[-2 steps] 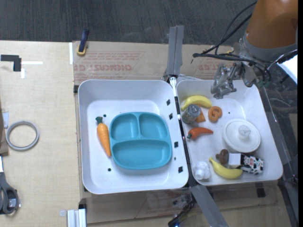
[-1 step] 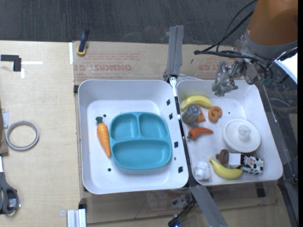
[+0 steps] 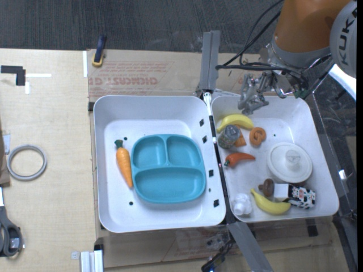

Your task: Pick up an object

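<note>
Fingers (image 3: 252,102) hang over the right bin's (image 3: 317,129) far edge, nothing between them, open or closed unclear, banana (image 3: 235,121) just below.

Red printed lettering runs across the brown cardboard sheet (image 3: 142,72) lying behind the left white bin (image 3: 102,169). It appears upside down and mirrored from this angle, and the words cannot be made out. On the grey robot arm (image 3: 346,38) at the upper right edge, part of a dark logo shows the letters "KU".
</note>
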### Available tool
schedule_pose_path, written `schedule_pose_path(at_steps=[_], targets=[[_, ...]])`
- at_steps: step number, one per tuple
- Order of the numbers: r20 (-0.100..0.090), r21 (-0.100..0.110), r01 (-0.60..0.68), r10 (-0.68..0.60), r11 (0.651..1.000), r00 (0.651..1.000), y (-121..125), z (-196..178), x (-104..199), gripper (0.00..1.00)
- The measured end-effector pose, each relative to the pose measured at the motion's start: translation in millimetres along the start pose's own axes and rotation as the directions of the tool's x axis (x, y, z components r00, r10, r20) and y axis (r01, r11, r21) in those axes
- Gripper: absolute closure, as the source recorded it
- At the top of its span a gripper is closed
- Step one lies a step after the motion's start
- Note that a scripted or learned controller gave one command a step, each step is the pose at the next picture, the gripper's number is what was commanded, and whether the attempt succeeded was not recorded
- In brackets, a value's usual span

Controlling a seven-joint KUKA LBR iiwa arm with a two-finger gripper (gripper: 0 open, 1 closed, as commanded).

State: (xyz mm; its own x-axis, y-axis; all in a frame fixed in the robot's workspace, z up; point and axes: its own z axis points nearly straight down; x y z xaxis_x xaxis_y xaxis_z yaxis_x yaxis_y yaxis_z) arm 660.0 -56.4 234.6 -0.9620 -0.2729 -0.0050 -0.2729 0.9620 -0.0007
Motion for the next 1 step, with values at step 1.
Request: schedule_pose_path(at_steps=[1], targets=[[0.001, 0.001, 0.145, -0.145, 0.989, 0.989, -27.8, -58.3, 8.3, 1.0]])
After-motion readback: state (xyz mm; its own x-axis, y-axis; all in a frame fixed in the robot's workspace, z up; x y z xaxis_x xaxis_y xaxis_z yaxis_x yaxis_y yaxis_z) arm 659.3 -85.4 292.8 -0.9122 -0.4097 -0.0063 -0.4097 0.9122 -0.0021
